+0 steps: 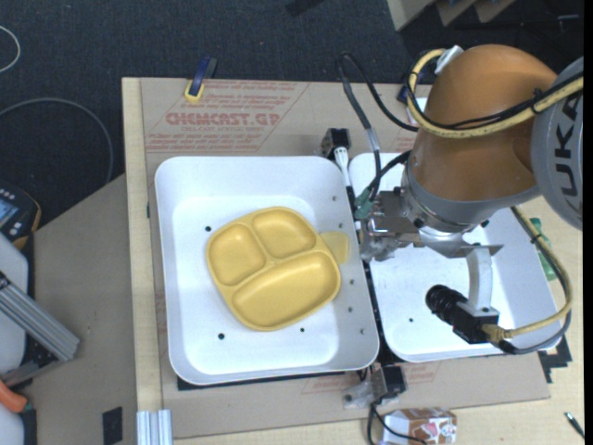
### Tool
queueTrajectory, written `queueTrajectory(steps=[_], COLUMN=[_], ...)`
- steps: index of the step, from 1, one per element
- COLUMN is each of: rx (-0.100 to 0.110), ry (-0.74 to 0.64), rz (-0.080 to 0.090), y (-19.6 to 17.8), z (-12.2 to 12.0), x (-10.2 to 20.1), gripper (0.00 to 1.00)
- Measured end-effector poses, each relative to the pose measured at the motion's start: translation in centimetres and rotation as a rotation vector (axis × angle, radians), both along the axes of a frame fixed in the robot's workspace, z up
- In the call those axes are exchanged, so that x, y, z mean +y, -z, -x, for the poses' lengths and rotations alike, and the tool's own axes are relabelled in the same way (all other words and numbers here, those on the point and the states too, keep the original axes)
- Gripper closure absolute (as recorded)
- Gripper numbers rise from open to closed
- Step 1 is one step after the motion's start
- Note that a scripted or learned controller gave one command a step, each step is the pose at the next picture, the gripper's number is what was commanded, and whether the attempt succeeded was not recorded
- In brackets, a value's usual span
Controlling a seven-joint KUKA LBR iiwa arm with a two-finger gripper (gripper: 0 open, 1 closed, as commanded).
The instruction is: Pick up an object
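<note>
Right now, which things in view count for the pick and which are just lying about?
For the pick:
- yellow tray, lying in the left bin
- arm, over the right bin

Lying about:
- clamp on the board's top edge
- cables
- small packet at the bottom edge

The yellow divided plate (271,267) took up the middle of the left bin (185,341), leaving bare white floor all around it, widest toward the bin's left wall. The arm (477,133) hung over the right bin (417,336), blocking its upper half.
</note>
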State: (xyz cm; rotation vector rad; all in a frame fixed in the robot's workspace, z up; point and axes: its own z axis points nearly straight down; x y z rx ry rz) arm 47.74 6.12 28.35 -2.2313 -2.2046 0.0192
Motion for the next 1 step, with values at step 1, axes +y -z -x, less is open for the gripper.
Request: queueTrajectory(steps=[1], rx=[-0.025], ry=[-0.011], rz=[-0.006], y=[-10.27], z=[-0.32], x=[-1.00], gripper=[1.00])
